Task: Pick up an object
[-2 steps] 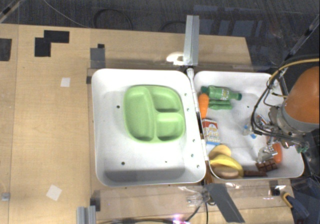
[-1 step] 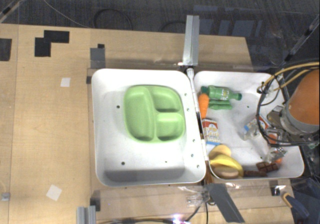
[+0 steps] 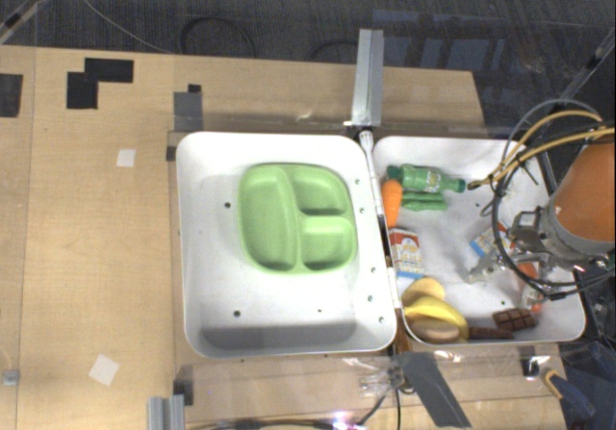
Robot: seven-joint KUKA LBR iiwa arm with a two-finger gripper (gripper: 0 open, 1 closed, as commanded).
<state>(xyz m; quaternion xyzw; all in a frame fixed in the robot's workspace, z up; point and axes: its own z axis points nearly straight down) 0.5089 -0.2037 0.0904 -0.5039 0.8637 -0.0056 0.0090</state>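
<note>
- Seen from above, a wooden counter (image 3: 87, 255) carries two shallow white bins side by side.
- The left bin (image 3: 207, 313) holds one green divided tray (image 3: 294, 216).
- The right bin (image 3: 568, 327) holds one green bottle (image 3: 423, 179) at eleven o'clock, one carrot (image 3: 392, 199) just below it, one small carton (image 3: 407, 250) at nine o'clock, one banana (image 3: 423, 293) and one brownish rounded item (image 3: 438, 327) at seven o'clock, and one dark bar (image 3: 510, 321) at five o'clock.
- The arm enters from three o'clock; its pincer (image 3: 496, 260) hangs low near the bin's middle among cables, with nothing seen between the fingers. I cannot tell whether they are open or closed.
- Judged step: approach, with no grasp made yet. The next move calls for settling on one object and closing on it.
</note>
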